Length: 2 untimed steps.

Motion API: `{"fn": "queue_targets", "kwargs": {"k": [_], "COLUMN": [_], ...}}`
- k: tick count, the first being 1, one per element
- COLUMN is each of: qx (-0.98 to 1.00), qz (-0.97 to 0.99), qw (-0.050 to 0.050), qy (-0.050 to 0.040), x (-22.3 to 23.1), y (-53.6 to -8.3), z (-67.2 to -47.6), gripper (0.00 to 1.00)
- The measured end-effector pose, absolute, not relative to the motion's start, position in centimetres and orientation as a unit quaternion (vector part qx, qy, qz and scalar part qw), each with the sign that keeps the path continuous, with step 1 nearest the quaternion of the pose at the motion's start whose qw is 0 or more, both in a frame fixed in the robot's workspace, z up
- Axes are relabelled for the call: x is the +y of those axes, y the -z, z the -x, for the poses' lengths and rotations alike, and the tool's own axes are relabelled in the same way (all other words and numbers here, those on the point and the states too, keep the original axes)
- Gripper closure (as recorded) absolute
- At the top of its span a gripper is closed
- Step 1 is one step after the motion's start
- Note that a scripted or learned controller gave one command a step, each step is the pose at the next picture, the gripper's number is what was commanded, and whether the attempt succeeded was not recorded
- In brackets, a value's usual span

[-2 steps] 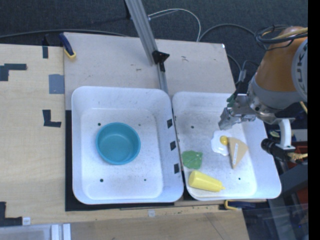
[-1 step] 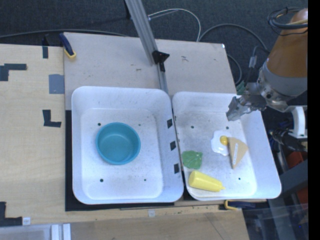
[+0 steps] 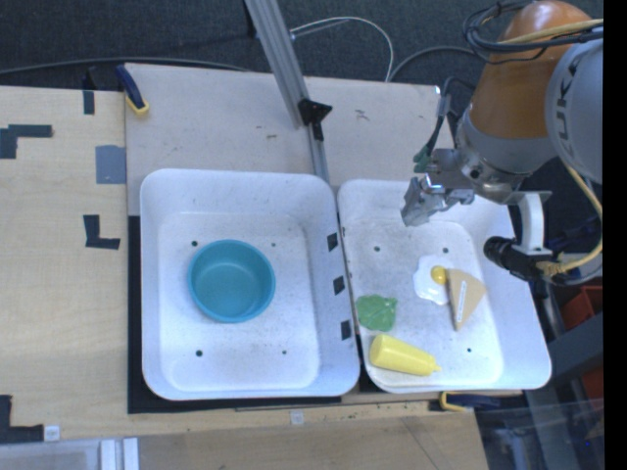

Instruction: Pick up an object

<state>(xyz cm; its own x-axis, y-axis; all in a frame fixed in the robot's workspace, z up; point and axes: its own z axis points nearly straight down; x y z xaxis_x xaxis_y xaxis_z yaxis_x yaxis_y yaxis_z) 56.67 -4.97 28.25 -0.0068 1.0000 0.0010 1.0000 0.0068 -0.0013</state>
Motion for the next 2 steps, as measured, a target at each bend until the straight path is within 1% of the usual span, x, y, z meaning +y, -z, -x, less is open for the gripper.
{"fn": "queue_targets", "kwargs": {"k": [1, 2], "qx": [-0.71, -0.709], "qz": [0.705, 0.705], "qw": [0.001, 0.0], "qy": [-0.0003, -0.0001], "x": [0.8, 6.0], "y": [-27.5, -27.1], "z": [-57.5, -59.1], "gripper": [1.0, 1.0]}}
